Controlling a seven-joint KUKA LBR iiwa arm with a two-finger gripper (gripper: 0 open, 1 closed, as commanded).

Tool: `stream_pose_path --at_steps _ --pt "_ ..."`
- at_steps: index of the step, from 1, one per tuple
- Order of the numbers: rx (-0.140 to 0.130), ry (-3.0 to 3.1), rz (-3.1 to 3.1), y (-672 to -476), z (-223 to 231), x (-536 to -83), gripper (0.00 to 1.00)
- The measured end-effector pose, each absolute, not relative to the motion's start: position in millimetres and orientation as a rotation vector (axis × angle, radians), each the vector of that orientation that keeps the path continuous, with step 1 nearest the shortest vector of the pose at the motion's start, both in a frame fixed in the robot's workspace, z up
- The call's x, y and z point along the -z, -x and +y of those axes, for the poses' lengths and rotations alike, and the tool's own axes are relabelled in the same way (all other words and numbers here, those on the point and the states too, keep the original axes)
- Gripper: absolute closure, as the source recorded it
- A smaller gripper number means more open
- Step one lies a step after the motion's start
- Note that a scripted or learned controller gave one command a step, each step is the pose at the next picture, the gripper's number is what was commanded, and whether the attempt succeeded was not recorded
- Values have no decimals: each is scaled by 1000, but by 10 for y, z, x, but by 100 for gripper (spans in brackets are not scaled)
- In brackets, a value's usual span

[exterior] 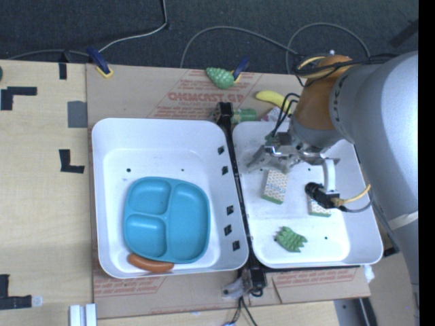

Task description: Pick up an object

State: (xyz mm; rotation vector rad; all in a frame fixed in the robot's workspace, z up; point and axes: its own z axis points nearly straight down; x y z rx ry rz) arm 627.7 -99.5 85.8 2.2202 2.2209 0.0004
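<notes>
Just below hand [274, 156], fingers spread apart: sponge [274, 186], untouched, right bin [353, 246].

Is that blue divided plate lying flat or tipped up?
Flat. The blue plate rests face up on the floor of the left bin, all three compartments showing, with an orange sausage at its near edge.

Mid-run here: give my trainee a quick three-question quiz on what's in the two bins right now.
1. True or false: the blue divided plate lies in the right bin.
2. The claw hovers just above which item? A) sponge block B) orange sausage C) green leafy toy
3. Fill in: the orange sausage rests against the plate's ____ edge.

Key: 1 false, it lies in the left bin; 2 A; 3 near (bottom).
</notes>
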Motion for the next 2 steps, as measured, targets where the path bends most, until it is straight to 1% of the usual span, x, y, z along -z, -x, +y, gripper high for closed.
stream_pose_path --at_steps 1,2 --pt "-2 -2217 2218 -6205 -968 -861 0" --pt "-2 -2217 2222 -6690 -1033 -853 0"
